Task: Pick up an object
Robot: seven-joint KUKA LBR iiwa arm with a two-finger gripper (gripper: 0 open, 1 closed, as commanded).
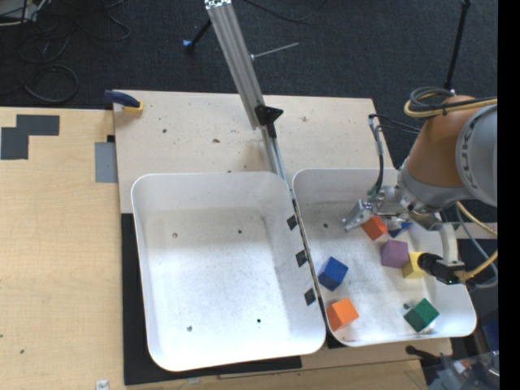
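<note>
Pincer point(367, 215) low in right bin point(325, 187), grip state impossible to tell; orange cube point(374, 228) touching at five o'clock.

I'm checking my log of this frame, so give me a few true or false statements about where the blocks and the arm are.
1. All the coloured blocks lie in the right bin. True.
2. The blue block sits in the left bin. False: it lies in the right bin, near the divider.
3. The gripper is over the right bin, next to a red-orange block. True.
4. The green block lies at the far edge of the right bin. False: it lies near the bin's near right corner.
5. The purple block lies beside the yellow block. True.
</note>
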